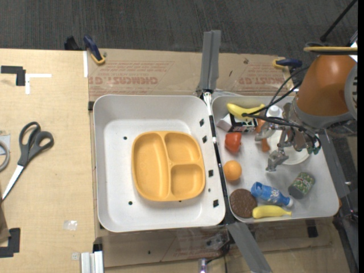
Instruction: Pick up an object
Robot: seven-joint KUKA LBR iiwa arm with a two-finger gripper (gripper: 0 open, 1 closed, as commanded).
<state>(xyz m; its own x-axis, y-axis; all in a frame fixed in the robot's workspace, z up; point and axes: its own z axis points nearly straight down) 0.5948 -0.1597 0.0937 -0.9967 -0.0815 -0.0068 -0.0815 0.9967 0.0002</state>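
Note:
The right bin [330,209] holds several small objects. They include a yellow banana [244,109] at the back, a red fruit [233,141], an orange [231,170], a brown round cookie [243,202], a blue bottle [271,194], a second yellow banana [271,211] at the front and a green can [301,184]. My gripper [287,152] hangs low over a white dish [296,156] in the middle right of this bin. It is open with nothing between its fingers. The orange-banded wrist [324,84] hides the bin's back right corner.
The left bin [108,152] holds a yellow divided plate [169,165]. Scissors [25,149] lie on the wooden bench far left. A grey bar [209,61] stands behind the gap between the bins. Cables run along the right side.

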